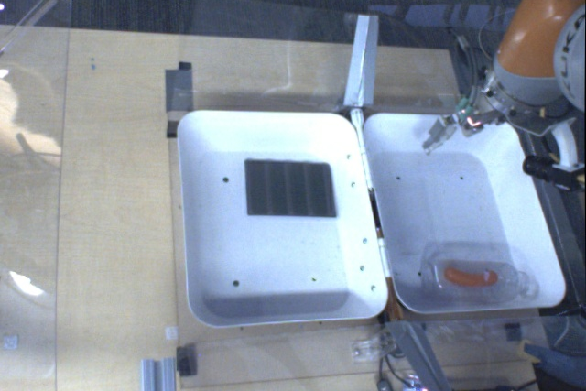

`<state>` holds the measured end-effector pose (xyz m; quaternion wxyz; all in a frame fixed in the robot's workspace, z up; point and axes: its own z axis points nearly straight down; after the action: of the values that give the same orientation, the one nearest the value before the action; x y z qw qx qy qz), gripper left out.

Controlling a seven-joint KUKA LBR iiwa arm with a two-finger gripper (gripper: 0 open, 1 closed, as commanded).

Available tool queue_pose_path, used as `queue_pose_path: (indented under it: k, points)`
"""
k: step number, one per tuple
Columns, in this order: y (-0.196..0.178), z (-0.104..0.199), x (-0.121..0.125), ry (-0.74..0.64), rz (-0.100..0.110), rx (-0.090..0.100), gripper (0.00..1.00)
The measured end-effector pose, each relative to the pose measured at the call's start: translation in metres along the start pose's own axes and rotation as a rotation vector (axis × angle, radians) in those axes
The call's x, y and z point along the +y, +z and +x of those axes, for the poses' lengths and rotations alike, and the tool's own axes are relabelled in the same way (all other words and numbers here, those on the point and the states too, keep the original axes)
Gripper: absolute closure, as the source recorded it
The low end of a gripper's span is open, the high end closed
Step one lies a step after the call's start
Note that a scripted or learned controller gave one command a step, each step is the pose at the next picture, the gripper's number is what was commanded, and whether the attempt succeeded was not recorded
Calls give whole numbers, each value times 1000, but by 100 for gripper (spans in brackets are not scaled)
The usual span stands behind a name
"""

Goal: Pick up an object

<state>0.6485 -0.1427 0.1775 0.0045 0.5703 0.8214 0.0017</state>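
A clear plastic bottle-like object [474,276] with an orange-red piece inside lies on its side near the front edge of the right bin [403,197]. A flat dark grey ribbed rectangle [290,189] lies in the middle of the left bin [206,197]. My gripper [441,132] hangs over the far end of the right bin, below the orange band of the arm [540,23]. It is well apart from the bottle, which sits toward the near side of the same bin. Nothing shows in the gripper.
A metal divider post [361,59] stands behind the seam between the two bins. Dark cables and brackets [549,165] run along the right bin's right side. A clear panel [37,151] covers the wooden bench at the left.
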Motion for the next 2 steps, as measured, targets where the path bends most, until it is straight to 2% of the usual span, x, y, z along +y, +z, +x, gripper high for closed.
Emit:
queue_pose_path:
  k: [1, 2]
  points:
    - [-19, 23, -41, 180, 4, 3, 0]
    - [-39, 59, -96, 304, 4, 2, 0]
